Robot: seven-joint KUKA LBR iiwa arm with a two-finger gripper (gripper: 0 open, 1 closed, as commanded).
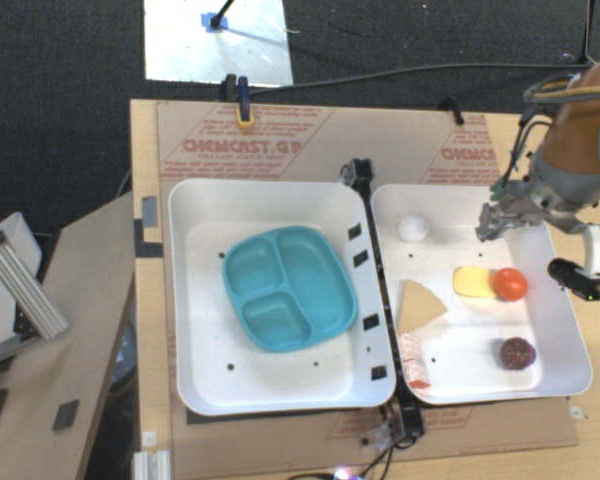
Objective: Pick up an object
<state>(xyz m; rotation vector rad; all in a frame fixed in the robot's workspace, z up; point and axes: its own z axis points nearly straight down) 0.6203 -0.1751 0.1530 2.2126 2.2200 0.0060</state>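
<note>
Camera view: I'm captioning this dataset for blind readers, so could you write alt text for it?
A grey robot arm's hand hangs over the right white bin, which holds a white ball, a yellow block, an orange ball, a tan wedge and a dark red ball. The left white bin holds a teal divided tray.

Two white bins side by side: left bin [195,268] holding a teal divided plate [289,288]; right bin [560,353] holding a white ball [412,229], yellow block [471,282], orange ball [510,284], tan wedge [419,303], dark red ball [517,353]. Gripper [492,222] at upper right, above the right bin's far part.
</note>
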